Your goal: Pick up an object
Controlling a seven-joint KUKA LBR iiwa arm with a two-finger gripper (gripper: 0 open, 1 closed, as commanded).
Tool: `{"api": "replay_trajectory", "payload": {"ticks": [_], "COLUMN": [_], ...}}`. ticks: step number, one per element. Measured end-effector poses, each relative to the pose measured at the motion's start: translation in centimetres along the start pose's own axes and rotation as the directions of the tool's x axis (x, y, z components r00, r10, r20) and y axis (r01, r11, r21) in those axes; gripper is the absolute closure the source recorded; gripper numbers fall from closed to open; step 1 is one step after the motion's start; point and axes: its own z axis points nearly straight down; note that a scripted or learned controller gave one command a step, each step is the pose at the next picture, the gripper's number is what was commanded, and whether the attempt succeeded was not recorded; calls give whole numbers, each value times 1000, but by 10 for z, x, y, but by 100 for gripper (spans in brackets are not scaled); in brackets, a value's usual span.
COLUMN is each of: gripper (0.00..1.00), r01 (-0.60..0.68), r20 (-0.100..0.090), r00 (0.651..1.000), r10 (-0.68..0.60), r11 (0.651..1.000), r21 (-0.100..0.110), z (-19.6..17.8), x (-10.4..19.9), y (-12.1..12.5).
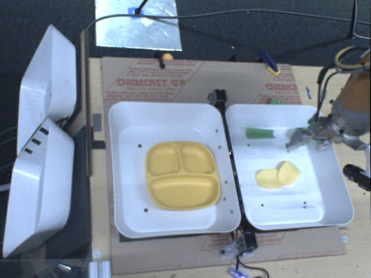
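Note:
In the right bin [333, 213] lie a small green piece [259, 133] near the back left and two pale yellow pieces [278, 175] touching each other in the middle. My gripper [307, 138] hangs over the bin's back right part, to the right of the green piece and above the yellow pieces. Its fingers spread apart with nothing between them. The arm comes in from the right edge.
The left bin [127, 213] holds a yellow divided plate [182, 174] with three compartments. White housings [43, 132] stand along the left edge. A cable and clips lie behind the bins on the cardboard [174, 80].

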Motion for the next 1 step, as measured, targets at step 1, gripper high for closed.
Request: {"api": "replay_trajectory", "payload": {"ticks": [1], "gripper": [0], "r01": [0], "r20": [0], "r00": [1000], "r10": [0], "r11": [1000], "r21": [0], "z": [-23], "x": [10], "y": [58]}}
